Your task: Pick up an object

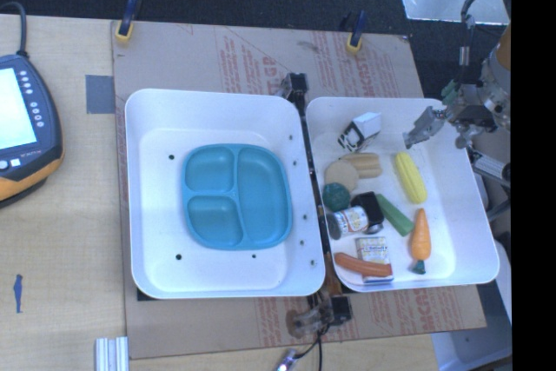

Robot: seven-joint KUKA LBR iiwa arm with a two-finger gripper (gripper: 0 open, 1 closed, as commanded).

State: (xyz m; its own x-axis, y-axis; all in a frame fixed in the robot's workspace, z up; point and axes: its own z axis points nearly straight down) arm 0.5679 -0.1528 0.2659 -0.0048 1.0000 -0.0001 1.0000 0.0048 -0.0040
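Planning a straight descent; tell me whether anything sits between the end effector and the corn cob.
Nothing visible does. The end effector hangs over bare bin floor up-right of the corn cob; the nearest neighbours, the carrot and the pale bread roll, lie beyond and beside it.

We see a light blue divided plate in the left white bin, and a yellow corn cob, orange carrot and green cucumber in the right white bin.

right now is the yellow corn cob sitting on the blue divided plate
No, the yellow corn cob lies in the right-hand white bin among other toy foods, while the blue divided plate sits in the left-hand white bin.
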